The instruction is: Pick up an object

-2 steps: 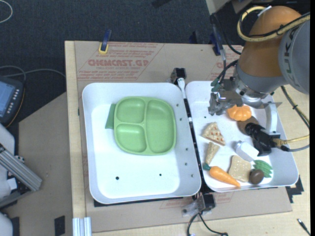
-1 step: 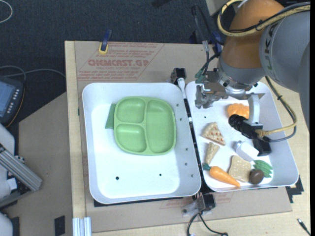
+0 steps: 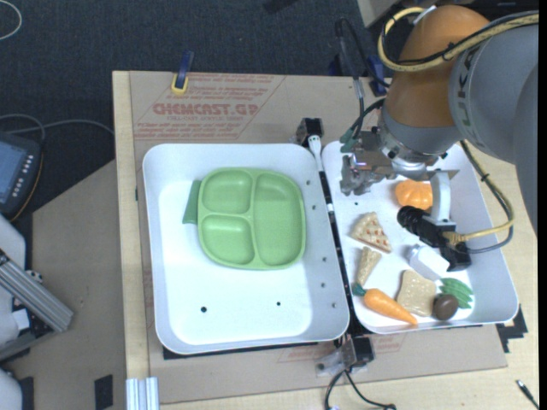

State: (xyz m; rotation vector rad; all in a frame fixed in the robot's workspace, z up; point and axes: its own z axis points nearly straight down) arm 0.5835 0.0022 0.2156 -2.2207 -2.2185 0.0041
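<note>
- Floor (image 3: 128, 24): dark blue-grey carpet on all sides of the bench.
- Board (image 3: 222, 101): pale bench top with red print along its far part, bearing both bins.
- Arm (image 3: 504, 84): grey with an orange band (image 3: 427, 67), reaching in from the right over the far end of the right bin.
- Left bin (image 3: 162, 229): shallow and white, touching the right bin along one rim.
- Right bin (image 3: 489, 267): shallow and white, holding all the toy food.
- Green plate (image 3: 252, 218): three compartments, lying flat in the far half of the left bin.
- Gripper (image 3: 359, 178): over the right bin's far left corner, near the shared rim; whether it is spread or closed cannot be told.
- Orange piece (image 3: 414, 195): just right of the gripper.
- Bread slice (image 3: 415, 290): near end of the right bin, beside the carrot.
- Carrot (image 3: 389, 304): lying slantwise at the near rim.
- Triangular wedge (image 3: 372, 231): mid-bin, nearer than the gripper.
- Narrow wedge (image 3: 367, 266): between the triangular wedge and the carrot.
- Brown round piece (image 3: 444, 307): right of the bread slice, by a green leafy piece (image 3: 459, 289).
- Clamp (image 3: 180, 79): yellow and blue, on the board's far edge.
</note>
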